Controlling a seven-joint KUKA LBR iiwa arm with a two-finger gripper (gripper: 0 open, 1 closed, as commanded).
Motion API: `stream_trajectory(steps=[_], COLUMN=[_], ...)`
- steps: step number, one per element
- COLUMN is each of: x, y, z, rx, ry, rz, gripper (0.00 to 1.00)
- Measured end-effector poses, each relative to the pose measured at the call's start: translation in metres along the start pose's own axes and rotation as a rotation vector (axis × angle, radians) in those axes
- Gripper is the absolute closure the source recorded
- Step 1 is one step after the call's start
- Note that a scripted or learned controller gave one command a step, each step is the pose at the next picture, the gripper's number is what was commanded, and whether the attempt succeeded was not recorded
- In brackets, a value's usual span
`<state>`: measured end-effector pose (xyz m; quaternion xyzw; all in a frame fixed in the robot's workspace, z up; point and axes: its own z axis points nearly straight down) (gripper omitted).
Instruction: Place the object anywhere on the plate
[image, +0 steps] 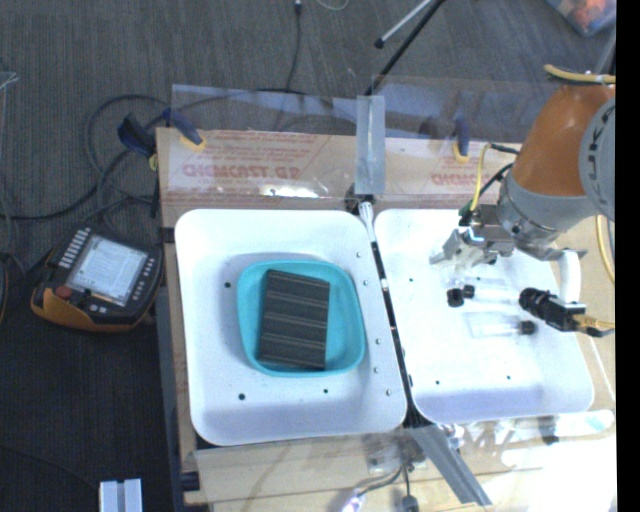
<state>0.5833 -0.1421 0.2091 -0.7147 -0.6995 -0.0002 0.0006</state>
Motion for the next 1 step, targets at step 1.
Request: stream_trajectory(steps=[1], x=[-0.0001], y=[0.0000], z=[-0.0001], rx=[0.000], ry=[0.000], rz=[0.000], gripper=[0.00])
